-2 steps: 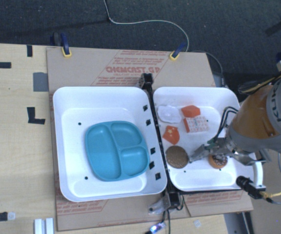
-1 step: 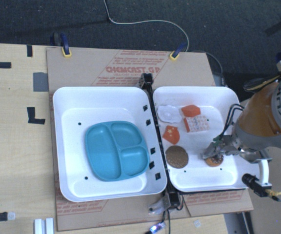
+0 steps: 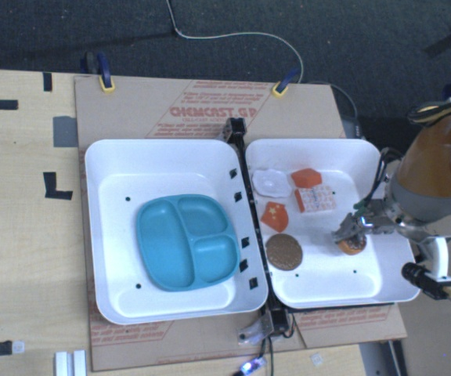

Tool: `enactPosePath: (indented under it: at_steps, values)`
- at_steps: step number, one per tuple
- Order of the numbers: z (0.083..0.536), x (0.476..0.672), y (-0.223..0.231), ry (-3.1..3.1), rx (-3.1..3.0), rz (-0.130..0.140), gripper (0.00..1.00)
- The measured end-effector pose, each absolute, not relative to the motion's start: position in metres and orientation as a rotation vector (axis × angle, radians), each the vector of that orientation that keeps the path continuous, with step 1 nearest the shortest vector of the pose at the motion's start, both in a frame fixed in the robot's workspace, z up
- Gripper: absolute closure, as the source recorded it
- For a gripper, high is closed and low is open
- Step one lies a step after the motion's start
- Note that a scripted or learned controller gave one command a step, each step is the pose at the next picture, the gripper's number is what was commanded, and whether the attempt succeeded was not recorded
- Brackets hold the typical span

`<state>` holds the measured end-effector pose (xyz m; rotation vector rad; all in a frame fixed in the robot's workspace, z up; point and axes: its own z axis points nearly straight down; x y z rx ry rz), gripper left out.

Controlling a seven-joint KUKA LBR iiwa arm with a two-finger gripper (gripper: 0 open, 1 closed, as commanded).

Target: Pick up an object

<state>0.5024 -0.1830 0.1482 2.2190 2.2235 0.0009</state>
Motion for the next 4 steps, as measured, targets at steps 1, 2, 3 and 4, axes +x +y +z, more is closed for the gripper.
enactPosePath:
  at_steps: [1,2,3,4]
  values:
    - [0.208,0.508,-0.177,2.223,2.216,0.002,1.00]
    - [0.264,0.513,-0.168,2.224,2.216,0.001,1.00]
    - [0.266,0.517,-0.117,2.231,2.215,-0.001,1.00]
    - [0.266,0.530,-0.061,2.232,2.216,-0.003,1.00]
